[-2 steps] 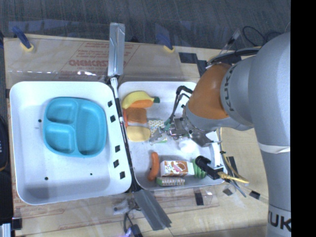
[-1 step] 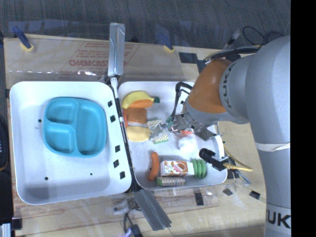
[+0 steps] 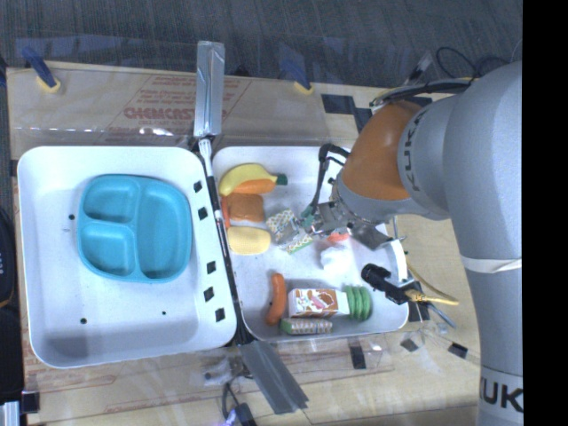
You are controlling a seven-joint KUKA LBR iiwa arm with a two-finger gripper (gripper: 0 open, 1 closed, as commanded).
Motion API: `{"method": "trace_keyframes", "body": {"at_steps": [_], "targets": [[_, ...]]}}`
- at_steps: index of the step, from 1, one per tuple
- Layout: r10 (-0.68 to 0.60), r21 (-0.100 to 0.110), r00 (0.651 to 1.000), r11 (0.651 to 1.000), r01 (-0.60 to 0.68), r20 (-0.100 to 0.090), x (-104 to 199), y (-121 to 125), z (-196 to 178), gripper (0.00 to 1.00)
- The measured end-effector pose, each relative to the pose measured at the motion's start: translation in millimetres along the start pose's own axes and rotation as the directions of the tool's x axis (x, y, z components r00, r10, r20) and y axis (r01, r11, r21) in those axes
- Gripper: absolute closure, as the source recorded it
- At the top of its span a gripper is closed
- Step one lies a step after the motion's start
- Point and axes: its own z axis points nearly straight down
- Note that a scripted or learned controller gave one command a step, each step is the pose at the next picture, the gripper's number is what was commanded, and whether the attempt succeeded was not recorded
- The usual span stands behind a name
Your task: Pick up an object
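Gripper (image 3: pixel 321 224) sits low in the middle of the right bin (image 3: pixel 390 319), under the orange wrist band, and I cannot tell whether it is released or clenched; nothing shows as gripped. Nearest candidate is the small patterned packet (image 3: pixel 286 226), lying just beside the tool on its left side in the camera view, roughly level with it, long axis running slantwise from lower left to upper right. A small white and red item (image 3: pixel 334 254) lies just below the tool, close in, partly hidden. Further left against the divider: banana (image 3: pixel 241 177) at top, long axis roughly across the view; brown block (image 3: pixel 244 208) under it; yellow piece (image 3: pixel 248 239) under that. Along the near wall: sausage (image 3: pixel 277 296) upright in the view, juice carton (image 3: pixel 316 303) lying flat, green ridged toy (image 3: pixel 358 302) touching the carton's right end. Left bin (image 3: pixel 44 238) bears the blue divided plate (image 3: pixel 136 227), well apart. Judgement: shortest move is a small shift left and down onto the packet.
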Motion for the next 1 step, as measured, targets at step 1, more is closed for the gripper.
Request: {"method": "trace_keyframes", "body": {"at_steps": [1], "targets": [[0.222, 0.000, 0.975, 0.975, -0.222, -0.001, 55.0, 101.9, -90.6, 1.00]]}}
